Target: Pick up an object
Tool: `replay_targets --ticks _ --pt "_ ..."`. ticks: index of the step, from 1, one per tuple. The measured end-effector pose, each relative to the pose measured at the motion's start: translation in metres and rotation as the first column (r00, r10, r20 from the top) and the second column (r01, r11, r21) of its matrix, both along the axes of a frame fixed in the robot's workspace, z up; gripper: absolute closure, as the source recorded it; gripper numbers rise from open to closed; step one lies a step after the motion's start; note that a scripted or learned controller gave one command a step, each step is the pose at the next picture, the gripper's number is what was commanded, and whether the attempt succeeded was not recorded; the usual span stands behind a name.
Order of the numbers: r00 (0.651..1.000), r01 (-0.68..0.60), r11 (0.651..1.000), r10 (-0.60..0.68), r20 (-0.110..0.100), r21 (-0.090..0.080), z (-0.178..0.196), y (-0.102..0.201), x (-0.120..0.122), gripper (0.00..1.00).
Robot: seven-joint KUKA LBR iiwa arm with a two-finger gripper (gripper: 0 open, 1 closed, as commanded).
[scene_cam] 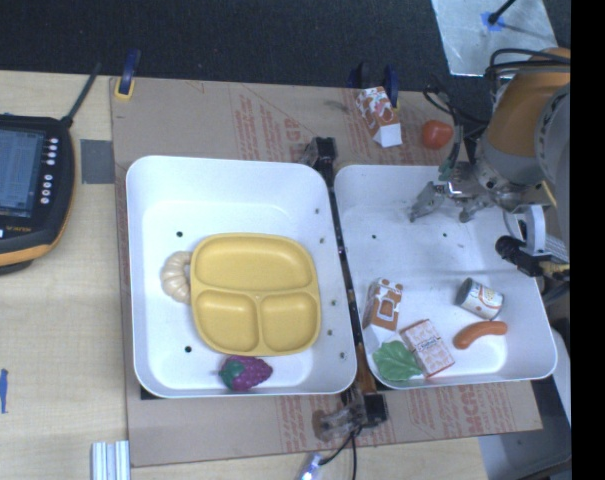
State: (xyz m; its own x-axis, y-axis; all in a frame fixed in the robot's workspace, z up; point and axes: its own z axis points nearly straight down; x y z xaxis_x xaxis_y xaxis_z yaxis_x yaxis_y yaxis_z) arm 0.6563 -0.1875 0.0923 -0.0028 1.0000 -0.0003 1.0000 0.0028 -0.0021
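My gripper (446, 208) hangs over the far part of the right bin (422, 258), its two fingers spread apart and open with nothing between them. In the near part of that bin lie a small brown-and-white carton (384, 305), a red-and-white box (427, 346), a green leaf (395, 361), a small can (479, 298) on its side and an orange sausage (479, 334). All of them lie well in front of the gripper and apart from it.
The left bin (157, 208) holds a yellow divided plate (254, 293), a pale bread roll (175, 275) and a purple fruit (246, 372). Behind the bins on the cardboard sit a small carton (379, 115) and a red tomato (437, 133). A tablet (17, 188) lies at far left.
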Motion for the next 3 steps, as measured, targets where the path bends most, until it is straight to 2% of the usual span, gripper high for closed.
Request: replay_targets --ticks 1,2,3 --pt "1.0 0.0 1.0 0.0 0.0 0.0 0.046 -0.025 -0.063 0.0" --pt "1.0 -0.001 1.0 0.001 -0.001 0.001 0.008 -0.021 -0.014 0.0" --pt "1.0 -0.004 1.0 0.004 -0.001 0.001 0.021 0.093 0.0 0.0"
